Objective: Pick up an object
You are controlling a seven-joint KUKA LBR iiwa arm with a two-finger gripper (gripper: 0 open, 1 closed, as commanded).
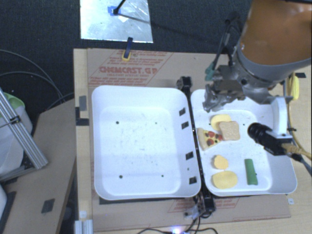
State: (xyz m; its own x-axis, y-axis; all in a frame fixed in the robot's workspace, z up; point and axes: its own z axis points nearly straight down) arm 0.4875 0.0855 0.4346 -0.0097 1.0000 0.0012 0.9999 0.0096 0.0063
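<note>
Where gripper [214, 101] hangs at right bin [280, 182] far-left corner, finger state cannot be told. Just beside, toward bin centre: tan square toast slice [229, 130], lying flat, overlapping yellow piece [219, 119], beside pizza wedge [208, 138].

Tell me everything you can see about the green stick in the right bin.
The green stick is a short, straight bar with blunt ends, solid green and matte, like toy plastic food. It lies flat on the floor of the right bin, running nearly top to bottom in the view with a slight tilt. It sits in the bin's lower right area, apart from the yellow oval piece to its left. Nothing touches it, and the gripper is well away, at the bin's upper left.
</note>
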